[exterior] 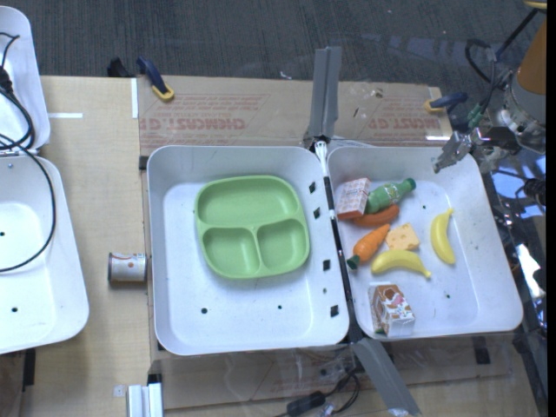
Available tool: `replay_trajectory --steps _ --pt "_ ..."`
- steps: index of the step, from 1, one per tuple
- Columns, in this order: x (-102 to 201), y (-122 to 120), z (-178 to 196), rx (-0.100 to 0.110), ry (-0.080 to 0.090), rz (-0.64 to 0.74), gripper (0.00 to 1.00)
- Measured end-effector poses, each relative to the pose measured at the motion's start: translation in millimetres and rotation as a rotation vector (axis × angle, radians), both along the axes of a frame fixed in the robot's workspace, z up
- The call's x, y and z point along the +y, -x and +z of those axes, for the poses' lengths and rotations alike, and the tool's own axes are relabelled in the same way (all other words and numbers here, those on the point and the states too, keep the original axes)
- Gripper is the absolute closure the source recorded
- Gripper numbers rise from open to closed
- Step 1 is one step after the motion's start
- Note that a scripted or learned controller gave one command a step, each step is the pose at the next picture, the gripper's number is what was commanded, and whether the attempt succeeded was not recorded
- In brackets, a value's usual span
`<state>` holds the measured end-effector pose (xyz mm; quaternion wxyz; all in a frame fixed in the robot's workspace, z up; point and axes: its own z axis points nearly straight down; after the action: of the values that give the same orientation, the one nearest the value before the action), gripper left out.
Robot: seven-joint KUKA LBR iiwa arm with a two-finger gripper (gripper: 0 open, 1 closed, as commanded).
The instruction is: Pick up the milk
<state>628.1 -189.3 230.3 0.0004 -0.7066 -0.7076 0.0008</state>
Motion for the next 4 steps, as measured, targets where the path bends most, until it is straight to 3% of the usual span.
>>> replay_trajectory --steps 1,2,3,4 --pt "0 0 0 0.0 0.0 0.0 0.0" --pt "9 84 -116 0.002 -0.001 0.028 0.0" --pt "17 111 -122 0.0 -0.002 0.208 0.0" --pt "76 151 -139 0.001 -0.001 0.062 0.0"
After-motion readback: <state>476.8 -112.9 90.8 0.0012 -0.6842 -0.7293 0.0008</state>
